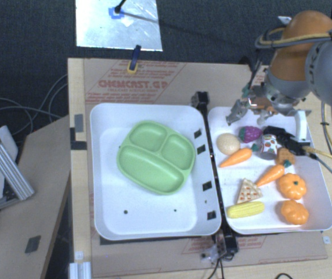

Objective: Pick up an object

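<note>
The pincer (pixel 248 114) hangs over the far end of the right bin (pixel 323 197), its two grey fingers (pixel 235 113) spread wide with nothing between them. Just nearer the camera than the pincer lies a purple toy vegetable (pixel 249 133), the closest candidate for the pick; a cream egg-shaped piece (pixel 227 142) lies just to its left, touching or nearly touching it, and an orange carrot (pixel 236 157) sits just in front of both.

To take the purple piece well, I judge the pincer should centre above it and turn so the fingers come down on its two freer sides, not into the egg. The descent should be straight and low enough for the tips to pass its widest part before closing. The piece looks rounded, hard and smooth, so an off-centre squeeze could squirt it sideways into the carrot. The green divided plate (pixel 156 156) in the left bin (pixel 108 173) is well apart and plays no part.
</note>
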Action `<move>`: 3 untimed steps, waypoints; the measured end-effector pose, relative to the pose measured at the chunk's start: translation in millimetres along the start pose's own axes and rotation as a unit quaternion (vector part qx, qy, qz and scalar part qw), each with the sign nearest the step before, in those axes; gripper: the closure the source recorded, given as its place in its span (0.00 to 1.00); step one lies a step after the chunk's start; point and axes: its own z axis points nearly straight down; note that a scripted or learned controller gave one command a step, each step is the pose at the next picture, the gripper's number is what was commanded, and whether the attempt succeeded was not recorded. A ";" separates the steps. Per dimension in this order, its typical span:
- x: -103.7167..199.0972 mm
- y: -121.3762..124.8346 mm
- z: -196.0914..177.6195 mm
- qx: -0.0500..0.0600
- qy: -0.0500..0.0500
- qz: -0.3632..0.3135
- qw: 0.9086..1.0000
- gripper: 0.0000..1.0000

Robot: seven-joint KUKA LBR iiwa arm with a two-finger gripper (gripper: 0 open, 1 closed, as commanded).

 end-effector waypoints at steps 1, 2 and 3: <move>0.2 3.3 39.9 0.000 0.000 0.000 1.000 0.00; -0.3 9.0 61.6 -0.010 -0.001 0.000 1.000 0.00; 0.4 9.1 52.9 -0.010 -0.001 0.000 1.000 1.00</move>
